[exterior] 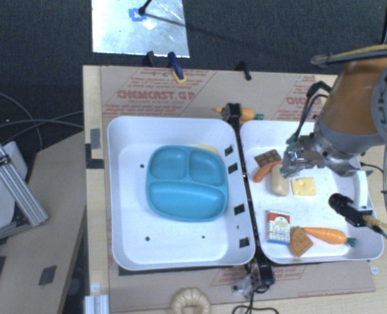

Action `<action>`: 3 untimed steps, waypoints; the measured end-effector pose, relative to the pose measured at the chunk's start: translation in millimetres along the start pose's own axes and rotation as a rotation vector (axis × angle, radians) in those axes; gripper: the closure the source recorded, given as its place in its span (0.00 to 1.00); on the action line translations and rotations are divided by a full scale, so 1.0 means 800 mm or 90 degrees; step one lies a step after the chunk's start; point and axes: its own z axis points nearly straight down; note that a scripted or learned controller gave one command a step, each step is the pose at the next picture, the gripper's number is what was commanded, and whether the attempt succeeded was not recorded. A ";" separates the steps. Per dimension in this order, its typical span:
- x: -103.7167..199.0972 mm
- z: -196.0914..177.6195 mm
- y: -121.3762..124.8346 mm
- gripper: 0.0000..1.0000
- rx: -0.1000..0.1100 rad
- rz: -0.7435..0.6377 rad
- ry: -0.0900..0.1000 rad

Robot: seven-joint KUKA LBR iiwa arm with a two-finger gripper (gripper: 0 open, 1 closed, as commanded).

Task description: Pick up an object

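Nearest the front of the right bin (370,246) lie a carrot (324,235), a cracker (301,241) and a small box (278,227); behind them the gripper (290,169) hangs just over a pale potato-like piece (280,184), its opening too blurred to tell

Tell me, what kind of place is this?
Probably a robotics lab test bench: a grey arm reaches over two white bins, one holding a blue divided plate, the other toy food like a carrot.
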 end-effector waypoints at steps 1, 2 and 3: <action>0.060 0.010 0.026 1.00 0.000 0.000 0.000; 0.114 0.010 0.047 1.00 0.000 0.000 0.000; 0.165 -0.005 0.081 1.00 -0.001 0.001 0.000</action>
